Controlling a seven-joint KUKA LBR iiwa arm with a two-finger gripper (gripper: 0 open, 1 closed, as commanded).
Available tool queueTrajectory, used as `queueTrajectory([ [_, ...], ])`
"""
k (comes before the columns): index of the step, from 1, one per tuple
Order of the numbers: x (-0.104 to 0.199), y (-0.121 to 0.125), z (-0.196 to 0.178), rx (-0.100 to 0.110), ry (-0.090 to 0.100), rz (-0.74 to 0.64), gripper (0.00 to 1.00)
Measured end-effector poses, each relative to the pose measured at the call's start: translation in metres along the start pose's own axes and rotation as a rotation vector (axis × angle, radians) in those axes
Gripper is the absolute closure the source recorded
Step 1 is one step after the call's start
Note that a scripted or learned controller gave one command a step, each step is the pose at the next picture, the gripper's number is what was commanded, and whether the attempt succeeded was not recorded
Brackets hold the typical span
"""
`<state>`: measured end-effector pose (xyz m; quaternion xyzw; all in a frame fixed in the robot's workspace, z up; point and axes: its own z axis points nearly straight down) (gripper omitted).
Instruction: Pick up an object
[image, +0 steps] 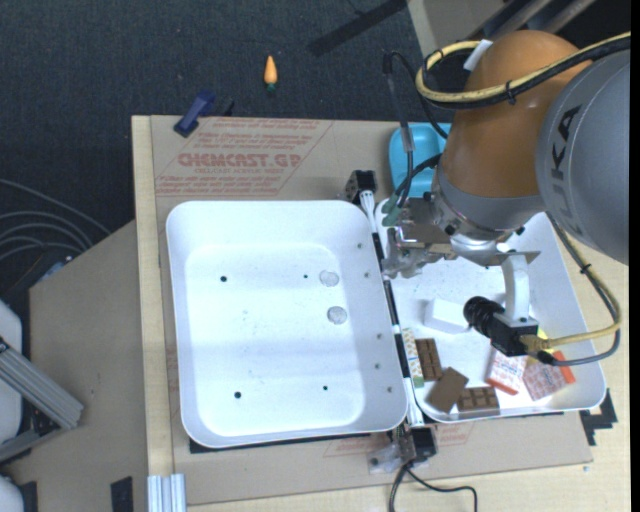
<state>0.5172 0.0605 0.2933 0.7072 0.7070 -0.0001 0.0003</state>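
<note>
- The arm (520, 130) filled the frame's upper right above the right bin (590, 385).
- Pincer (405, 250) state: cannot tell.
- Chocolate bars (450, 385) lay at lower right.

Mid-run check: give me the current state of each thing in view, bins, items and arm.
Left bin: flat on the bench, two small round pieces lying apart near its right side.
Right bin: partly covered by the arm.
Brown chocolate bars: lying flat, clustered at the right bin's near edge.
White block: lying flat in the right bin.
Red-and-white packets: lying flat, side by side.
Arm: over the right bin's far half.
</note>
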Motion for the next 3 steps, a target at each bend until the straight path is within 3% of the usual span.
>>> queueTrajectory([
  [1, 0.080, -0.029, 0.075, 0.004, 0.001, -0.001, 1.00],
  [2, 0.118, -0.038, 0.050, 0.002, 0.001, -0.002, 1.00],
  [3, 0.118, -0.038, 0.051, 0.002, 0.000, -0.001, 0.00],
])
